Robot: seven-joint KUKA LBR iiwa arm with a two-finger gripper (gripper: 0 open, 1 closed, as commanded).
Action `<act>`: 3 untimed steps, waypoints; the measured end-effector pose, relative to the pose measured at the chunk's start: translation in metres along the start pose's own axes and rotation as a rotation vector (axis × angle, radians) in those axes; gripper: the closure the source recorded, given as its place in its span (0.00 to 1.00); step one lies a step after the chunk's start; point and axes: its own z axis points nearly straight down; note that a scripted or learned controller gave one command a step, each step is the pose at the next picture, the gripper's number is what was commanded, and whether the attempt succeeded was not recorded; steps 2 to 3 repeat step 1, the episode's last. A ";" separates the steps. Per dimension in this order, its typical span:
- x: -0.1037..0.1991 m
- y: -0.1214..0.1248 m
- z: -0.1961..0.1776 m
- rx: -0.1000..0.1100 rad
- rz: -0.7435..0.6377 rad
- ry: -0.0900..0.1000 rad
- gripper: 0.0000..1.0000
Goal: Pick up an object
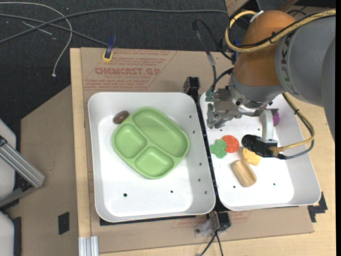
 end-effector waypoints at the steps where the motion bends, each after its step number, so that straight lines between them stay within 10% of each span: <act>1: 0.054 -0.014 0.008 0.000 0.000 -0.001 1.00; 3: 0.054 -0.014 0.008 0.000 0.000 -0.001 1.00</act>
